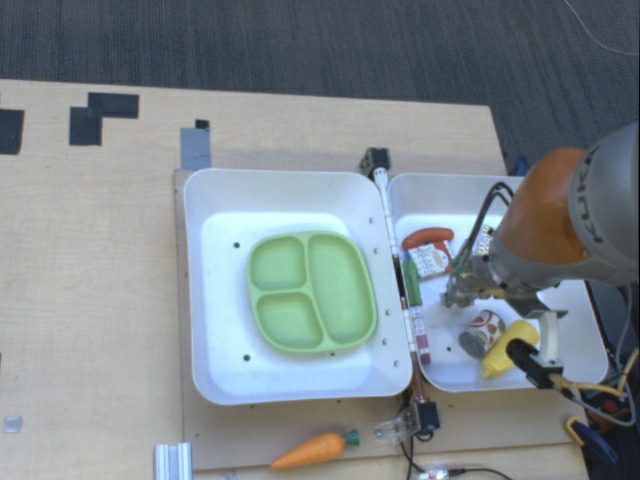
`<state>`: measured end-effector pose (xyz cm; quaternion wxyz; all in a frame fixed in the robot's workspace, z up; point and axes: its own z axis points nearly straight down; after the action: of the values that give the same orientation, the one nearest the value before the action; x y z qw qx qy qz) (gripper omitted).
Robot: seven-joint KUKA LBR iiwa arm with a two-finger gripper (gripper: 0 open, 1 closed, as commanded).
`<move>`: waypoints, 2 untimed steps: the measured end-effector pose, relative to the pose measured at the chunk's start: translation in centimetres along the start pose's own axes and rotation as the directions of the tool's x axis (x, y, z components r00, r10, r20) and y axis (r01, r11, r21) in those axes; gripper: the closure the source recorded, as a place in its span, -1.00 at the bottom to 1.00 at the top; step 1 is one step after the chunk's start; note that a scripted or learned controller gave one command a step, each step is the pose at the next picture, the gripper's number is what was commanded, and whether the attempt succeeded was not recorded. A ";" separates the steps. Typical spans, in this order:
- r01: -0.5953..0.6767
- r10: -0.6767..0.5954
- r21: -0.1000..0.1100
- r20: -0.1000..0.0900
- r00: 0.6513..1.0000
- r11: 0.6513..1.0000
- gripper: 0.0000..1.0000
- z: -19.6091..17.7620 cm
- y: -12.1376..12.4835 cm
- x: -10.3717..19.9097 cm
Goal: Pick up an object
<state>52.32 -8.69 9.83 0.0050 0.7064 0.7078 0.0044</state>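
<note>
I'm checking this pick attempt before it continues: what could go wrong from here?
The right bin is crowded: a can, a yellow item and a red sausage-like piece lie close together, so the hand may nudge neighbours or grab two. It also works near the divider and could strike it.

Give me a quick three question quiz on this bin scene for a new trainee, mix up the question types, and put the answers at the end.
1. True or false: the green divided plate lies in the right bin.
2. Which thing lies outside both bins, on the bench? A) the carrot B) the red sausage C) the yellow toy
3. Fill in: the arm reaches over the ____ bin.

Key: 1 false, it lies in the left bin; 2 A; 3 right.
</note>
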 end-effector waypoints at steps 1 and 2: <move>0.000 0.000 0.001 0.000 1.000 1.000 -1.00 0.0 0.0 0.0; 0.001 -0.001 -0.003 0.000 1.000 1.000 1.00 -1.0 0.1 0.1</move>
<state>52.42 -8.62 10.86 0.0058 0.7059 0.7083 0.0055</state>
